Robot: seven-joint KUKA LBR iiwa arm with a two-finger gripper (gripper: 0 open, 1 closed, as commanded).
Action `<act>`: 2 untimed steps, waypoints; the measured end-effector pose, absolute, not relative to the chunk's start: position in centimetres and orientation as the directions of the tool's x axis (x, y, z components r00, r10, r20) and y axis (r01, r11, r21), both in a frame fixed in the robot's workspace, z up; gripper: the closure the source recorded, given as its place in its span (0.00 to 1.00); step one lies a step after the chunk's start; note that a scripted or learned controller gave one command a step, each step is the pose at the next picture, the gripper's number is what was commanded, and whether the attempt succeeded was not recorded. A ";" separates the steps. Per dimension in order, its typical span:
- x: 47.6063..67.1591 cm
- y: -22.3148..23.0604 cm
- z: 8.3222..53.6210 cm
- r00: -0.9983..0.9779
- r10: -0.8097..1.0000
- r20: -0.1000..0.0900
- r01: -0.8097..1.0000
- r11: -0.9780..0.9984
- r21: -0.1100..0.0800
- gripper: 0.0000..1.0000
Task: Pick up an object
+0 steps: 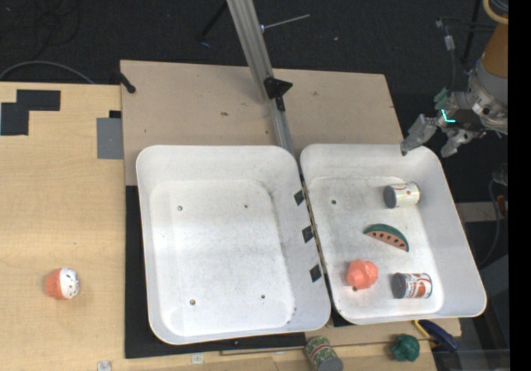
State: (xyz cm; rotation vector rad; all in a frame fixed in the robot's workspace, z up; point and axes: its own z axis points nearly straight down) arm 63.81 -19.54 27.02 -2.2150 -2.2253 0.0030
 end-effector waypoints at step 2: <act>65.0 -18.6 15.4 -0.005 1.000 0.002 1.000 0.005 -0.008 0.00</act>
